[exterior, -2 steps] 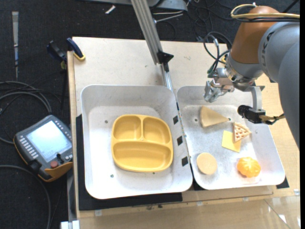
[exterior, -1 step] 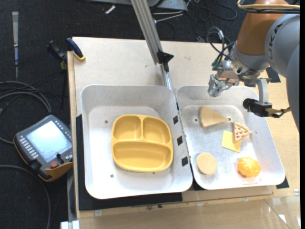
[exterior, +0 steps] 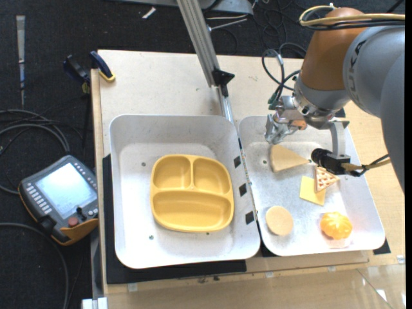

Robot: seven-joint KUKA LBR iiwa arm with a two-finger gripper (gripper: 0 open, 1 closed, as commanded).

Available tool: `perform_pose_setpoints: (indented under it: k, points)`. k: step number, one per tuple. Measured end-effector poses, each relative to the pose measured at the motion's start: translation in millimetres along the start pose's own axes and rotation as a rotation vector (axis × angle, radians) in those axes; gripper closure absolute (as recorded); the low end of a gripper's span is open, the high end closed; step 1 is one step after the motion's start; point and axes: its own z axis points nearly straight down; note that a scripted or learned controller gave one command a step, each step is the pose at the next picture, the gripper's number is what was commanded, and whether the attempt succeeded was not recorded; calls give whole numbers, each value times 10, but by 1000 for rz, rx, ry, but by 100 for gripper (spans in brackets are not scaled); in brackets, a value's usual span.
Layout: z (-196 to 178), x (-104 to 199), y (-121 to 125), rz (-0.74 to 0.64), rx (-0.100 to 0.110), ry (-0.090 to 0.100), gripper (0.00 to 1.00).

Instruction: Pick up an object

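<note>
Orange-edged grey teach pendant with a screen [exterior: 58, 198] lies on the dark floor, far left, off the bench. Blue and yellow clamp [exterior: 96, 66] sits at the far left corner of the pale wooden bench [exterior: 148, 82]. Silver metal pole [exterior: 203, 37] slants from the far side down to the gap between the two bins.

Left shallow white bin [exterior: 119, 172] holds one thing: yellow plastic divided plate with three compartments [exterior: 192, 193], flat, about mid-bin, apart from the walls.

Right shallow white bin [exterior: 299, 240] holds five things. Round tan flat disc [exterior: 280, 220] is near side, left part of the bin. Tan wedge-shaped block [exterior: 286, 158] is far side, left part. Pale yellow flat square [exterior: 312, 190] is mid-bin, right of the disc and nearer than the wedge. Small triangular slice with red and yellow top [exterior: 326, 177] is touching or overlapping the square's far right edge. Orange round fruit-shaped toy [exterior: 336, 226] is near right, just beside the square, apart from the disc.

Two-finger gripper [exterior: 278, 131] points down over the far left part of the right bin, just beyond the wedge's far tip, very close to it; contact cannot be told. Nothing visible pinched in it. Spread or pressed together: cannot tell from this angle. Grey arm with orange band [exterior: 360, 50] comes in from the right, over the far right of the bench.
</note>
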Motion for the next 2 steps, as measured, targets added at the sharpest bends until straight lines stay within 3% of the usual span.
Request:
perform_pose_setpoints:
  k: [2]
  points:
    - [-43, 994, -493, -2, 0, 1, 100]
